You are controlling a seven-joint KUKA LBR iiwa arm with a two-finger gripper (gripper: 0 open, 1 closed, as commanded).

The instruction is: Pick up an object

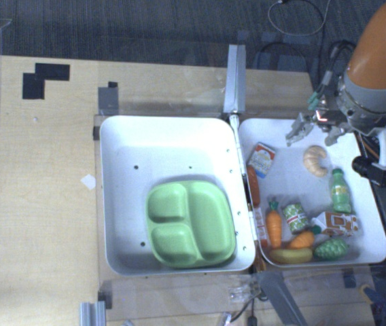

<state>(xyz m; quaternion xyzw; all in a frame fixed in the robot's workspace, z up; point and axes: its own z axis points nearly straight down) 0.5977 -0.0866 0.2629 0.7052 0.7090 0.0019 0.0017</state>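
Gripper (314, 130) spread wide, empty, poised over right bin (378, 246) far edge, just beside croissant (316, 160). Risk: sliding off that rounded crust, or clipping green bottle (340, 192) near it; carrot (274, 227) and neighbours packed too tight for clean closure.

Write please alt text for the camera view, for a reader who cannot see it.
The open gripper hangs over the back of the right bin, holding nothing, near a croissant. That bin holds toy food; the left bin holds a green divided tray.
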